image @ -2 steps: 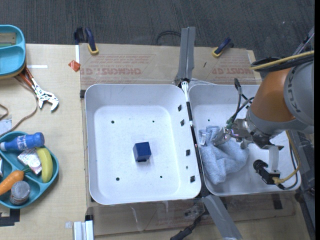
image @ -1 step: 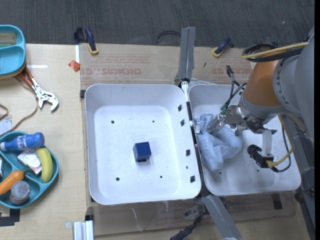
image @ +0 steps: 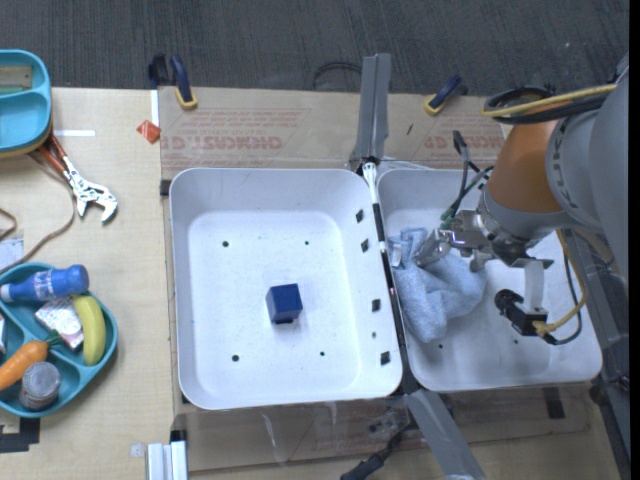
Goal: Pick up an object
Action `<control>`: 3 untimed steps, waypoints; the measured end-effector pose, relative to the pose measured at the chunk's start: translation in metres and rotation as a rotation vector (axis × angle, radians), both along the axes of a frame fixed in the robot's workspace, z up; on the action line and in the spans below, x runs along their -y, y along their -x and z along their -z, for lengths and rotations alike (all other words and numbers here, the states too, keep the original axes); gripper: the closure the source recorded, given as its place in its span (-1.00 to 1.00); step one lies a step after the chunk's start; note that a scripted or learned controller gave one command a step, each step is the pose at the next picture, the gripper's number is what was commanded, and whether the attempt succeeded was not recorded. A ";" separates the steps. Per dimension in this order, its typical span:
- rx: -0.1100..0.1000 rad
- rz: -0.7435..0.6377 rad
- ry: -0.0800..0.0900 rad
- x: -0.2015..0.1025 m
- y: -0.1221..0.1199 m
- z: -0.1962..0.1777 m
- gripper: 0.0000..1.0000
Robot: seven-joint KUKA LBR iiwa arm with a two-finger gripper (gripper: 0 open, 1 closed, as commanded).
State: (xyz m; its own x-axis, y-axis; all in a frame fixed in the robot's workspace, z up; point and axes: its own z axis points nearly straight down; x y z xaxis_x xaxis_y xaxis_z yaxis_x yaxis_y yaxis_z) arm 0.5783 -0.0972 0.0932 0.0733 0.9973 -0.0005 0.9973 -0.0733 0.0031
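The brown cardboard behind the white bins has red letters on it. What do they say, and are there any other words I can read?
Cardboard sheet: red print that sits upside down and blurred; it cannot be read for sure.
Bottle on the blue tray: the label is too small to read.
Small packet on that tray: its print is too small to read.
Blue cube and cloth: no words on them.

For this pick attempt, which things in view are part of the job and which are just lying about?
Part of the job:
gripper
pale blue cloth in the right bin
blue block in the left bin

Lying about:
wrench
banana
carrot
bottle
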 end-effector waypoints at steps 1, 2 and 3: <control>-0.004 0.109 0.001 0.049 0.013 -0.079 -1.00; -0.003 0.103 0.001 0.098 0.030 -0.111 -1.00; -0.004 0.227 0.001 0.083 0.071 -0.207 -1.00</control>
